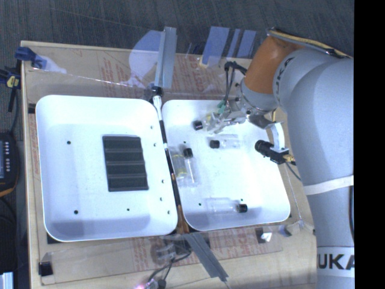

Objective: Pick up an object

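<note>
Several clear plastic vials with black caps lie in the right bin [274, 206]. One vial [185, 166] lies beside the left wall, another vial [224, 206] near the front wall, and a third vial [225, 142] in the back half. My gripper [219, 120] is low over the back of this bin, just above the third vial. A small black-capped piece [197, 124] sits right at its left tip; whether it is touched is unclear. The grey arm with its orange band [264, 71] comes in from the right.
A black ridged rectangular block [125, 162] lies in the middle of the left bin [54, 161]. A black fitting [269, 150] on the arm overhangs the right bin's right wall. A metal post [163, 56] stands behind the divide between the bins.
</note>
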Tool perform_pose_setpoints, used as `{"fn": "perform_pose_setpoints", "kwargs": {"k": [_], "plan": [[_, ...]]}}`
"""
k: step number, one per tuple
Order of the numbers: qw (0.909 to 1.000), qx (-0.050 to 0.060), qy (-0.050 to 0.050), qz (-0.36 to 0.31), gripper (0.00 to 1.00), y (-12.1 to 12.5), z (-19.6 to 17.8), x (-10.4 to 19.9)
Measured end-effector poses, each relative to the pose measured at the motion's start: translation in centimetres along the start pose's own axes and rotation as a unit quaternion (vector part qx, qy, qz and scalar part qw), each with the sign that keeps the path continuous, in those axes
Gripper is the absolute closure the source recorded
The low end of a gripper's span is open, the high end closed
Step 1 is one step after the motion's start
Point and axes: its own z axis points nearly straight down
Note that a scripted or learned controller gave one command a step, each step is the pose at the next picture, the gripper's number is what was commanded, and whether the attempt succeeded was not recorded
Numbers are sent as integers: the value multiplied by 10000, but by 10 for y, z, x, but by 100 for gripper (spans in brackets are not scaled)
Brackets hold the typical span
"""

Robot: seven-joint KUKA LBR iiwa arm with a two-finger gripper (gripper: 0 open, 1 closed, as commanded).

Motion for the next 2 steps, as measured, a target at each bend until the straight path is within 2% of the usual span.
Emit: {"fn": "perform_pose_setpoints", "kwargs": {"k": [1, 2], "plan": [[10000, 4, 1, -1, 0, 0, 0, 0], [9999, 7, -6, -141, 0, -2, 12, -2]]}}
